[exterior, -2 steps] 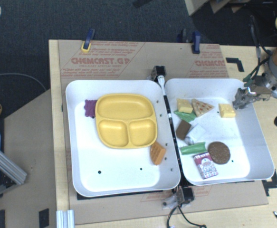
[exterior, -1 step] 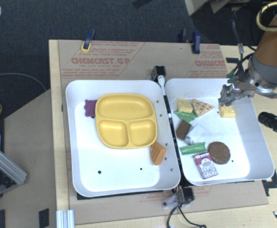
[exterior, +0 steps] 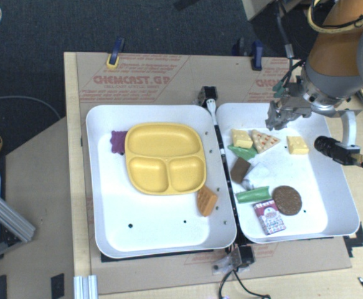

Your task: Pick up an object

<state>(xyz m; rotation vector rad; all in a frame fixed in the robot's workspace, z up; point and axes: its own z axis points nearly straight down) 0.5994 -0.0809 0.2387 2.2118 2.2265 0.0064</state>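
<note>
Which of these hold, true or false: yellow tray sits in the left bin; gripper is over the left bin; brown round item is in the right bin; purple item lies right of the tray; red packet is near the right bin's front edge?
1. The yellow tray sits in the left bin. True.
2. The gripper is over the left bin. False: it hangs over the back of the right bin.
3. The brown round item is in the right bin. True.
4. The purple item lies right of the tray. False: it is at the tray's left edge.
5. The red packet is near the right bin's front edge. True.
</note>
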